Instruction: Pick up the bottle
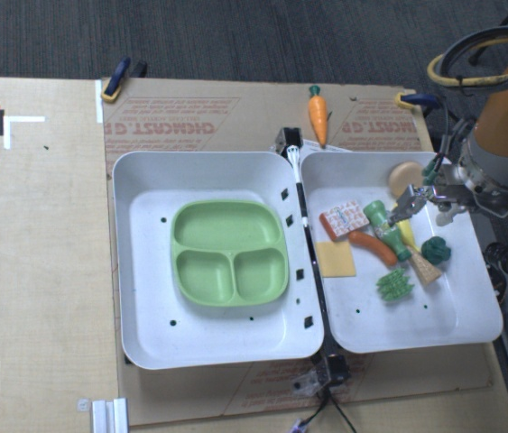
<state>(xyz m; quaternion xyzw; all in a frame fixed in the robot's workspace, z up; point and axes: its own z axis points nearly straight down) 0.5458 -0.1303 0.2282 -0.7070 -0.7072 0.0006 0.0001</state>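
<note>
The robot's hand [409, 204] hangs low over the right bin [470, 318], at the upper edge of a heap of toy food, with the grey arm and its orange band [506, 120] rising to its right. Whether the hand is released or clenched cannot be told; its dark metal tip blends into the clutter beneath it. The bottle [383, 221], green with a rounded cap, lies tilted just left of and below the hand, its top touching or nearly touching the tip. Nothing can be seen held in the hand.

Just below the hand sit a yellow piece [404, 234] and an orange sausage-shaped toy [373, 246]. Farther left of it lies a red and white patterned packet [344, 217], with a yellow cheese slice [336, 260] under that. Below and right of the hand rests a dark green broccoli [436, 250], beside a tan cone [426, 270], and a leafy green toy [395, 286] lies lower still. A tan disc [404, 177] sits just above the hand.

Well to the hand's left, the left bin [136, 242] carries a green divided plate [230, 253]. A toy carrot [317, 115] lies on the bench [37, 269] beyond both bins, up and left of the hand.
</note>
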